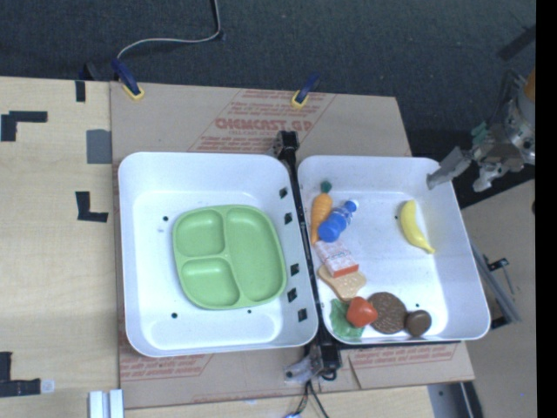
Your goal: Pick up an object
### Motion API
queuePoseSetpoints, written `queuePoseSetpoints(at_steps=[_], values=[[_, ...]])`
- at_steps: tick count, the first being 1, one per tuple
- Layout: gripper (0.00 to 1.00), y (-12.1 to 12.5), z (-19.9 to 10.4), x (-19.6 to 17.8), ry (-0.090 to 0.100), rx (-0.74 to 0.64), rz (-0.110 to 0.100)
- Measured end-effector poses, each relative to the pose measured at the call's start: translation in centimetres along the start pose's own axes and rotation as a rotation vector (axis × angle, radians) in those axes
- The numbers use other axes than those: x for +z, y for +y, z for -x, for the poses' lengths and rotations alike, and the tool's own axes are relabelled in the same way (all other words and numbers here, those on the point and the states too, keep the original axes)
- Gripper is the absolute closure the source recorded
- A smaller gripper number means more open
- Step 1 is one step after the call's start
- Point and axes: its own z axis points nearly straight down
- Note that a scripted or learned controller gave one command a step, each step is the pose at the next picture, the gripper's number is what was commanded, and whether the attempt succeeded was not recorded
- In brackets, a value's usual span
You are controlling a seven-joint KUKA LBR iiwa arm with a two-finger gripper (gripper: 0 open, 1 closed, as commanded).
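Evenly lit from overhead, soft and slightly low-resolution throughout. Mild glare on white bins (209,168). Faint shadows under rims. Dim, blurred toward three o'clock.

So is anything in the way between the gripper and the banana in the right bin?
Nothing visible. The gripper sits at the right bin's upper right rim, and the banana lies alone on bare white floor just below it, apart from the other toys along the divider.

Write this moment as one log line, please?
gripper: over right bin's far right rim, holding nothing seen | banana: lying in bin, nearest | left bin: green tray | pick: not done
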Motion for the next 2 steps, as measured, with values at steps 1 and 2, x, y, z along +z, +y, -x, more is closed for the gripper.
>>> queuePoseSetpoints(at_steps=[1,2], values=[[0.00,4.6,-0.7,19.4,-0.001,-0.002,0.004],[0.00,3.8,0.4,19.5,-0.001,-0.002,0.007]])
